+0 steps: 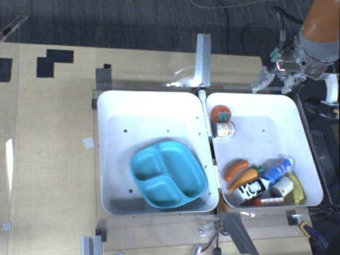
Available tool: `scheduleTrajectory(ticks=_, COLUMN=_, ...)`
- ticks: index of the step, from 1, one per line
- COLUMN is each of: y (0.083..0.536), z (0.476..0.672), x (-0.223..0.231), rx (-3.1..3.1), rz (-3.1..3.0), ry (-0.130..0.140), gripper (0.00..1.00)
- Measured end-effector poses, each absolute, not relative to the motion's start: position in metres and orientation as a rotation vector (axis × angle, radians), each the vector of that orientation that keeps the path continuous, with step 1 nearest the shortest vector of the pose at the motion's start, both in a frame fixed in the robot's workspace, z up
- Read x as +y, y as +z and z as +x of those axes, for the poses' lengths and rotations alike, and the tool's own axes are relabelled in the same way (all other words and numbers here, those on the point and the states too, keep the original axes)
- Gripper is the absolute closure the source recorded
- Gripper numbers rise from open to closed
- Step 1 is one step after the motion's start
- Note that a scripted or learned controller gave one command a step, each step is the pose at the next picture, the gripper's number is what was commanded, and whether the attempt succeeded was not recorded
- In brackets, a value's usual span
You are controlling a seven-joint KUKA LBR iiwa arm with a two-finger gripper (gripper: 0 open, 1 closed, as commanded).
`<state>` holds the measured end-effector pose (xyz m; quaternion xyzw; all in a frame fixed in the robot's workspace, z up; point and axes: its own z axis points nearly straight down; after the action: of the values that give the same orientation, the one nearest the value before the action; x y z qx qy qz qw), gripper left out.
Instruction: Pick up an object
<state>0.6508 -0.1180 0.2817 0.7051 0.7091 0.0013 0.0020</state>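
My gripper [277, 82] hangs over the far rim of the right bin [265, 110], near its back right corner, under the orange band of the arm. Its fingers [263, 82] are spread open with nothing between them. Well in front of it, at the bin's near end, lies a pile: an orange sausage shape [236, 169], a carrot [245, 178], a blue bottle [277, 170], a yellow banana [296, 190], a black and white box [254, 188] and a red pen [265, 201]. A red-orange fruit [221, 113] and a small can [225, 129] sit by the bin's left wall.
The left bin [122, 116] holds a blue divided plate [168, 174] toward its near right. A metal post [203, 57] rises behind the wall between the two bins. Cables [228, 4] trail across the dark floor at the back.
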Motion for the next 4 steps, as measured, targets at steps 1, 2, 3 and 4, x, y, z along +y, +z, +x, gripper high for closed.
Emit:
scheduleTrajectory(ticks=1, y=0.126, z=0.612, x=-0.103, rx=2.343, rz=2.061, ry=0.024, gripper=0.00)
scheduleTrajectory(ticks=2, y=0.089, z=0.518, x=-0.116, rx=2.245, rz=2.185, ry=0.012, gripper=0.00)
scheduleTrajectory(ticks=3, y=0.089, z=0.546, x=-0.085, rx=2.139, rz=2.288, ry=0.013, gripper=0.00)
scheduleTrajectory(ticks=4, y=0.090, z=0.492, x=-0.084, rx=2.165, rz=2.260, ry=0.018, gripper=0.00)
